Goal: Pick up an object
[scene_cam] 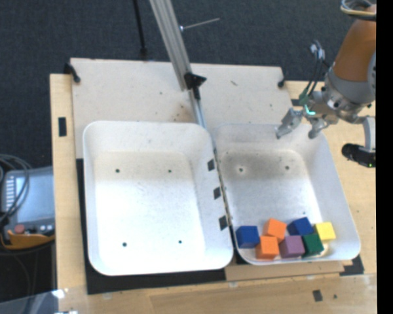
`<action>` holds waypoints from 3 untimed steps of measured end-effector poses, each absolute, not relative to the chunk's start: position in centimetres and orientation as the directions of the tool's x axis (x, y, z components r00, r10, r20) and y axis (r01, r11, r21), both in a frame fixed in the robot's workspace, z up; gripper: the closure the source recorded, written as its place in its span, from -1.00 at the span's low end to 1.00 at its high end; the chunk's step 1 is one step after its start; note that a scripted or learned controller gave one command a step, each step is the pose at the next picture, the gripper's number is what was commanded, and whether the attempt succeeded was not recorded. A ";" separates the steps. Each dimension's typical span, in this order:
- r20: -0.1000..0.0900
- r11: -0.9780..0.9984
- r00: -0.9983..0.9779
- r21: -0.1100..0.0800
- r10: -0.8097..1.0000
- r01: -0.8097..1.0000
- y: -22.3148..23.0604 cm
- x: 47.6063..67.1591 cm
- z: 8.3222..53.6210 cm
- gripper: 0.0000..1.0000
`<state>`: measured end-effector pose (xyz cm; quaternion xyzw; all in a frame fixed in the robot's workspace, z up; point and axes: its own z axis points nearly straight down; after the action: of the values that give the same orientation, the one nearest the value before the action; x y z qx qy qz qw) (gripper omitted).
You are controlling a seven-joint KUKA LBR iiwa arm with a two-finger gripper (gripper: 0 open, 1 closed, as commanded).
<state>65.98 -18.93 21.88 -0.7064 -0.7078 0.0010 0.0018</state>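
1. A cluster of small blocks lies in the near right corner of the right bin (334,175): a blue block (247,235), an orange block (276,227), a second orange block (268,246), a purple block (292,246), a green block (313,244), a dark blue block (300,226) and a yellow block (325,231).
2. The blocks sit touching or just beside one another, against the bin's near wall.
3. The gripper (299,127) hangs over the far right corner of that bin, well apart from the blocks, its two fingers spread with nothing between them.
4. The arm (352,57) enters from the right, orange band above the wrist.
5. The left bin (92,175) sits beside the right one on the counter (62,175).
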 end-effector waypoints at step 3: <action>-0.002 0.004 -0.004 -0.004 1.000 1.000 -19.3 66.0 10.9 -1.00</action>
<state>65.97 -19.28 10.92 -0.7058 -0.7084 0.0019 0.0006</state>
